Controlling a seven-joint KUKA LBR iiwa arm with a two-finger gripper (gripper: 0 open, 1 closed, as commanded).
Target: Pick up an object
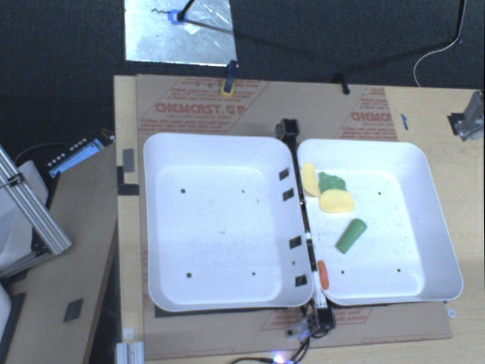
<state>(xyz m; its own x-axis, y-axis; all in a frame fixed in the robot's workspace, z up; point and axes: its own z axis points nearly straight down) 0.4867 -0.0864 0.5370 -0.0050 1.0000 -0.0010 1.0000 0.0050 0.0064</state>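
End effector: opening and load cannot be told, so no bearing from it to the objects can be given. On the desk (424, 120), all objects lie in the right bin (432, 203). A yellow piece (309, 179), a dark green piece (331, 182) and a yellow oval (336, 201) cluster touching at 10 o'clock. A green cylinder (351, 235) lies tilted, just apart, at their 5 o'clock. A small orange piece (323, 274) rests against the bin wall at 7 o'clock, beside the left bin (220, 146).
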